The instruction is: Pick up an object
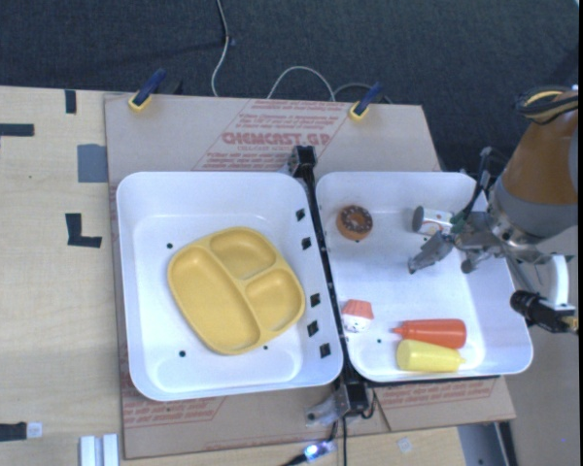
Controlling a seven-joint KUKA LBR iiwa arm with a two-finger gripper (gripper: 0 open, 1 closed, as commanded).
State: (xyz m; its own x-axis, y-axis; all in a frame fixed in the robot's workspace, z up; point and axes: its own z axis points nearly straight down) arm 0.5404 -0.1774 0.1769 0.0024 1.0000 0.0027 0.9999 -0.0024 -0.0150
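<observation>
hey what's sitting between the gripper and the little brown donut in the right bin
Nothing: in the camera view, the stretch between the gripper and the small brown toy donut is bare white floor of the right-hand shallow white bin.

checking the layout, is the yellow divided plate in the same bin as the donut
No, the yellow divided plate lies in the left bin, while the donut sits in the right bin.

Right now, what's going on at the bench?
The arm reaches in over the right bin, its gripper low above bare floor with nothing between the jaws. Nothing is picked up yet. A small doughnut lies left of the gripper; the orange bottle, yellow bottle and a little red-and-white piece lie along the near side. The left bin holds a yellow divided plate.
</observation>
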